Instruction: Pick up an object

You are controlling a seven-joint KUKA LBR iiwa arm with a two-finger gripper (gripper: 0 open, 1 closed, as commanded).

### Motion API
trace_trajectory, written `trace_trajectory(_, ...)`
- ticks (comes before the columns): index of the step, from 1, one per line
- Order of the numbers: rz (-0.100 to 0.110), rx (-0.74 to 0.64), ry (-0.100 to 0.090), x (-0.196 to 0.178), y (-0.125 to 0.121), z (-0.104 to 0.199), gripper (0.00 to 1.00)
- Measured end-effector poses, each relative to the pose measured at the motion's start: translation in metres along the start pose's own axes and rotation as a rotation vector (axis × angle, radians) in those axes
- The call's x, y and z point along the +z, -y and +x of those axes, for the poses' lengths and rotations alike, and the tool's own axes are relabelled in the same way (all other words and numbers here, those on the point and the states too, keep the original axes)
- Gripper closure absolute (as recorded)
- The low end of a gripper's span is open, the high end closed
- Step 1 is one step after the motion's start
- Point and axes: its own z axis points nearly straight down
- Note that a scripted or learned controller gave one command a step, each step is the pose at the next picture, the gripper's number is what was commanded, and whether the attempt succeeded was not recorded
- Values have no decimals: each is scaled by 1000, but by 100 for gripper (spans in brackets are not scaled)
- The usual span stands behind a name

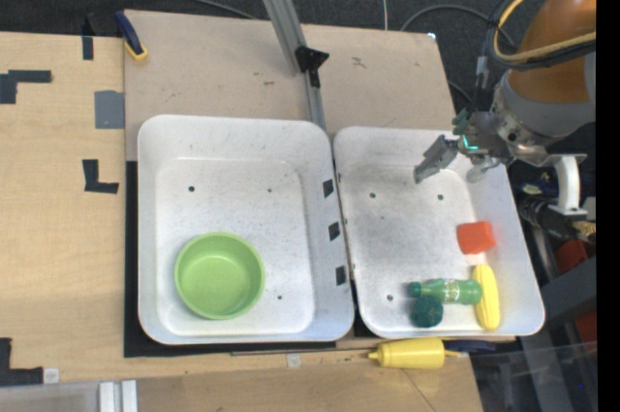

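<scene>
The gripper (453,163) is seen over the upper right part of the right bin (387,236), its two fingers spread apart with nothing between them, one finger (433,160) angled toward the bin's floor. The grey arm (547,90) with its orange band is located at the right edge. An orange block (476,237) is placed lower in the same bin, well apart from the gripper; below it a yellow banana (486,296) is laid just beside a green bottle (444,292). A green bowl (220,275) is held in the left bin (232,158). A yellow bottle (411,354) is laid on the bench below the right bin
</scene>
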Motion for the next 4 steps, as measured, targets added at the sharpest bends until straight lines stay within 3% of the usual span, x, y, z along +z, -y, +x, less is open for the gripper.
trace_trajectory(2, 8, 1, -1, 128, 7, 4, 0)
trace_trajectory(3, -1, 1, 1, 171, 7, 4, 0)
trace_trajectory(4, 0, 0, 0, 161, 7, 5, 100)
